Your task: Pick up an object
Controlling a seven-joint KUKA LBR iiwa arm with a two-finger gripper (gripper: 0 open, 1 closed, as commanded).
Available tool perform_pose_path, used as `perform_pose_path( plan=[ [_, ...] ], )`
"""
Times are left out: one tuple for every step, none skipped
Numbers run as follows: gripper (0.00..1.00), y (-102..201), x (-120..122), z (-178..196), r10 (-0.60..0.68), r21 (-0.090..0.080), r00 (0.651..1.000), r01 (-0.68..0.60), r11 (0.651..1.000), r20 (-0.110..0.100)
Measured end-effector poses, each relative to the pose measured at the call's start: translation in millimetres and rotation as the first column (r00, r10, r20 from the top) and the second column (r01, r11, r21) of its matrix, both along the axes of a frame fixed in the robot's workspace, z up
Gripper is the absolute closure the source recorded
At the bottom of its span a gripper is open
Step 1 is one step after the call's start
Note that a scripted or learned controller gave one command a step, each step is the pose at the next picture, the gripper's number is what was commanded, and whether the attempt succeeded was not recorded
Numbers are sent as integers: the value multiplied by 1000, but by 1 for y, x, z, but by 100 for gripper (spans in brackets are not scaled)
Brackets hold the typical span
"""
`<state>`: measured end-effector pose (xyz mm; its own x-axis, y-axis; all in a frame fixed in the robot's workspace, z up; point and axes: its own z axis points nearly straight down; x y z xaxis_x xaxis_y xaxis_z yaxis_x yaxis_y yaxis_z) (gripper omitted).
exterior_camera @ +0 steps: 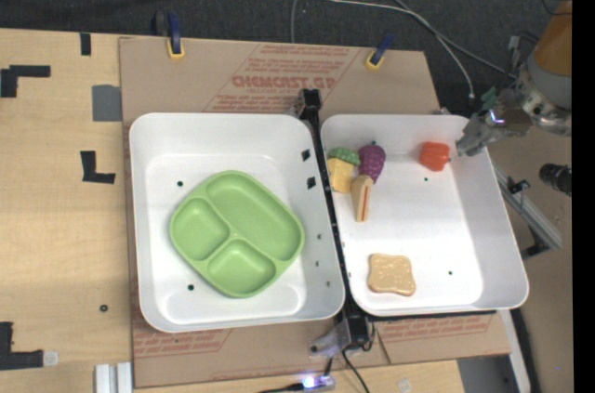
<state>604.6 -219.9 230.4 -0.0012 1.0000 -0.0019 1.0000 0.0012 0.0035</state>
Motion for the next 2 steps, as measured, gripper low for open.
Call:
perform_pose_path(
  plan=[
    [100,0,1,50,0,0,1000,0,1000,0],
    [100,61,10,36,5,3,1000,-5,1000,-5]
  ],
)
